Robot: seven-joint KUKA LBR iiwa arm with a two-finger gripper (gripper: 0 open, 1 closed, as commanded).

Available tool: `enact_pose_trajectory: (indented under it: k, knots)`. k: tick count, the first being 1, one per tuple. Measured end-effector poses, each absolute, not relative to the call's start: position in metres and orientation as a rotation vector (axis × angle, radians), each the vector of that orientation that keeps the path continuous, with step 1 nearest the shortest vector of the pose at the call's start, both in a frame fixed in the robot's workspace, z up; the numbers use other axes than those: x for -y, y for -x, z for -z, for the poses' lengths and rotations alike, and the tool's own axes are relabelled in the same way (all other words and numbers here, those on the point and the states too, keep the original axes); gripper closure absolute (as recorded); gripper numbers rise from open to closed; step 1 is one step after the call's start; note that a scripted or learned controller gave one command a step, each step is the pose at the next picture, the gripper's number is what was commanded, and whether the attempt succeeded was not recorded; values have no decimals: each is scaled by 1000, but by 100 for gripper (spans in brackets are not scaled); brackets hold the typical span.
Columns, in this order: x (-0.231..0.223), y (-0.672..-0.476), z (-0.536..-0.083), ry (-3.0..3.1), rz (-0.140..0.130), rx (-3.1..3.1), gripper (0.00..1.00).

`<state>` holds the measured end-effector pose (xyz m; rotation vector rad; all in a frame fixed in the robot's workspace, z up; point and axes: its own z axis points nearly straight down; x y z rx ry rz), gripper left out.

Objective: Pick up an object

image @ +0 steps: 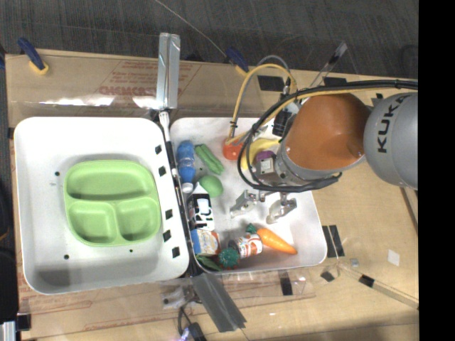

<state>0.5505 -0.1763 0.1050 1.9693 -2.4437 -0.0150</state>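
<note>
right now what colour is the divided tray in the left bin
Light green, plain, no pattern. The tray shows best in the camera view, lying in the white left bin.

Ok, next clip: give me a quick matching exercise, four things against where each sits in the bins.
Things:
1. green tray
2. carrot
3. blue bottle
4. gripper

Places:
A. near the right bin's front edge
B. alone in the left bin
C. above the middle of the right bin
D. by the divider, toward the right bin's back

Pairs: 1-B, 2-A, 3-D, 4-C

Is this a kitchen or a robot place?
Probably a robot lab: a grey arm with a gripper reaches over a white bin of toy food, clamped to a cardboard-covered bench.
</note>
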Motion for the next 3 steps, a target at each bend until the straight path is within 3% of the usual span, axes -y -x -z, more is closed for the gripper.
enact_pose_trajectory:
  k: [1,2,3]
  knots:
    - [129,-629,-93,-2111,0,2331,0]
    - [130,-630,-105,-2111,-1,2334,100]
    - [117,-652,-228,-2142,-16,2310,100]
